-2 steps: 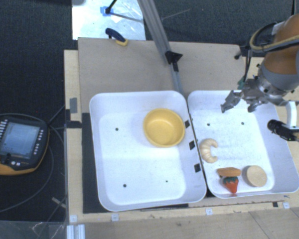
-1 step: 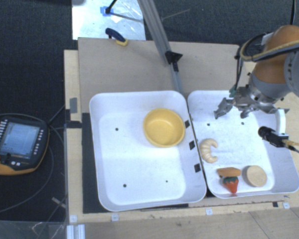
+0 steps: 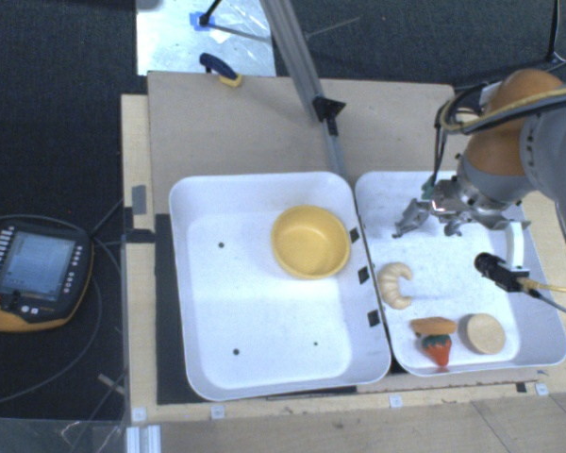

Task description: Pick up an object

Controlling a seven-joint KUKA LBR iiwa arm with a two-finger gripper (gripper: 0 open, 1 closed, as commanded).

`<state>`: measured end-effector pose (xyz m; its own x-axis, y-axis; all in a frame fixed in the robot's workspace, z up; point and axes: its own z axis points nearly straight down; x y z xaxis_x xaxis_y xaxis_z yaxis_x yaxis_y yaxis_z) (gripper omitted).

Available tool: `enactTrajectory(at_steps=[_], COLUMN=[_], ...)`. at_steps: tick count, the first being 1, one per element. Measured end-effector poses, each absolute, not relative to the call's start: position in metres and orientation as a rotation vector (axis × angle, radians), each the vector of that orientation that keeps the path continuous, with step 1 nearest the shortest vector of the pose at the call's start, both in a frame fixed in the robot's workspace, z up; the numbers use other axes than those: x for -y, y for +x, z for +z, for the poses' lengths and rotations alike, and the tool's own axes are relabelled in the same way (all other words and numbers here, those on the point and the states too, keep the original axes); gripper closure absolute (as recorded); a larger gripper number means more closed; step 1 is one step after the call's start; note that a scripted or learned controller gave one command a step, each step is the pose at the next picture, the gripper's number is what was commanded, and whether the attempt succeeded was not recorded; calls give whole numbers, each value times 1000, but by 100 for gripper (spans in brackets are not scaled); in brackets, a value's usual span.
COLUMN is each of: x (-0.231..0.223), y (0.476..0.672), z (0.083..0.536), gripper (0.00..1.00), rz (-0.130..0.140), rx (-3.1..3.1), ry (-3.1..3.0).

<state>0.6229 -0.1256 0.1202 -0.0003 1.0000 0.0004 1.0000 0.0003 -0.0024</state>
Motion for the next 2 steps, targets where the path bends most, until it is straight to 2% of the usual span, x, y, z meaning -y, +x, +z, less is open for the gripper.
enactTrajectory(at_steps=[1,2], x=[125,126], y=[623,624], z=[89,101], gripper=[0,100], rz=[1,-2], rx=[2221,2223], ry=[-2221,-2223])
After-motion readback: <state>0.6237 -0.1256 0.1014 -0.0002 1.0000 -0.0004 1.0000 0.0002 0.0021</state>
